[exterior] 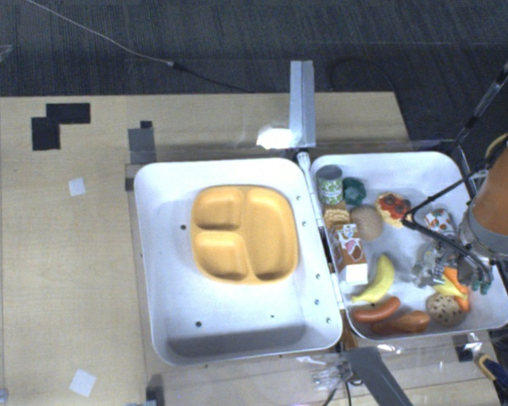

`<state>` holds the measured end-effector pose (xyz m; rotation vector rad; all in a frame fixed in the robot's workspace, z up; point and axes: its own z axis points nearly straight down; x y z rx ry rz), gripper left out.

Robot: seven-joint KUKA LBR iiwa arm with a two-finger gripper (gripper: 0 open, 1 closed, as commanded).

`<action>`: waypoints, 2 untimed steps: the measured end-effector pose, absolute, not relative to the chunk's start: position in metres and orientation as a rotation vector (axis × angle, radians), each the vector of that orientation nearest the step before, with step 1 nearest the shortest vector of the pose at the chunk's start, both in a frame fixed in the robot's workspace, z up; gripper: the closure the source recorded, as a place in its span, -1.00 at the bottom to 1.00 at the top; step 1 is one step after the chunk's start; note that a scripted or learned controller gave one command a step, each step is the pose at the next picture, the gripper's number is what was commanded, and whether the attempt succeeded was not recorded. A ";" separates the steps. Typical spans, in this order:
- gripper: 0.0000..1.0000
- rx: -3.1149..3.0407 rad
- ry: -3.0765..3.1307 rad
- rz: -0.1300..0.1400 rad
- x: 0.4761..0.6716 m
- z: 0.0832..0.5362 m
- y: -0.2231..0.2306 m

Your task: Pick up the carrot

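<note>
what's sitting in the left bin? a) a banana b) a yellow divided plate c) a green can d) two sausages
b: the yellow divided plate lies alone in the left bin, while the banana, sausages and can are all in the right bin.

The two bins [238,342] look like smooth white plastic with a soft sheen. The yellow tray [243,233] is matt plastic. The bench [60,281] is pale wood with a dull finish. The banana [377,282] and sausages [392,316] look glossy, like moulded plastic. The gripper [441,267] is bare shiny metal.
</note>
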<state>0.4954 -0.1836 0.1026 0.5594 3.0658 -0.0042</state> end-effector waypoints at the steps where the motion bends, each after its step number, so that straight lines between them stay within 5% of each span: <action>1: 1.00 0.480 3.091 0.003 0.491 0.171 -0.116; 2: 1.00 0.002 3.127 -0.002 0.492 0.091 -0.143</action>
